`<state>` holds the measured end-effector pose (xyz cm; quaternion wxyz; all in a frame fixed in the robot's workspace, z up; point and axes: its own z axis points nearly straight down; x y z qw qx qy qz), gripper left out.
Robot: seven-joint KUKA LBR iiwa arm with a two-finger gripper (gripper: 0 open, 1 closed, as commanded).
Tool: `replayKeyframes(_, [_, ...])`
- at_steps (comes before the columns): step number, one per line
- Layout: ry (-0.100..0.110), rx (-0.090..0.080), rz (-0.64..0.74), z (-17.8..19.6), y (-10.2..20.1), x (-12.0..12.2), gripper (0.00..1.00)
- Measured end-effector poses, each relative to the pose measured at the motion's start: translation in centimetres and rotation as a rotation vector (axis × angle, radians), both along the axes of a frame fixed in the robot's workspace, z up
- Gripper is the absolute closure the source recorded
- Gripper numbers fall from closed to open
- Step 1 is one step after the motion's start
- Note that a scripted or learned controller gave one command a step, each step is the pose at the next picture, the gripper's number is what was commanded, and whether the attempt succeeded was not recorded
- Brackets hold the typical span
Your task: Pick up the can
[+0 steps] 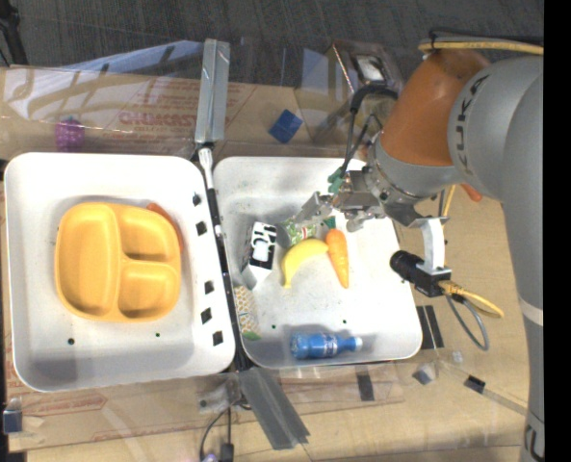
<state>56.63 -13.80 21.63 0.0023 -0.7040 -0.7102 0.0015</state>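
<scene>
Near left wall of right bin [386, 306], just left of banana [302, 258]: can [262, 244], black-and-white label. We judge it light, rigid, smooth, thin-walled, easily dented. We advise moderate grasp across mid-body. Gripper [348, 208] above carrot [337, 256], apart from can; open or closed, we cannot tell.

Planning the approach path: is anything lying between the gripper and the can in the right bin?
Yes. The gripper hangs over the right bin; the can lies lower left of it in the view. A green crumpled item sits between them, with the banana just below that line.
</scene>
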Motion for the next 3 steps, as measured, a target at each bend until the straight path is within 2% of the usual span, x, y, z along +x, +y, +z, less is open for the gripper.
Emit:
replayKeyframes(1, [-0.001, -0.001, -0.138, -10.7, -2.0, 5.4, 0.0])
replayKeyframes(2, [0.0, 0.001, -0.132, -9.6, -1.9, 5.5, 1.0])
replayKeyframes(3, [-0.002, -0.001, -0.161, -1.3, -1.0, 4.2, 1.0])
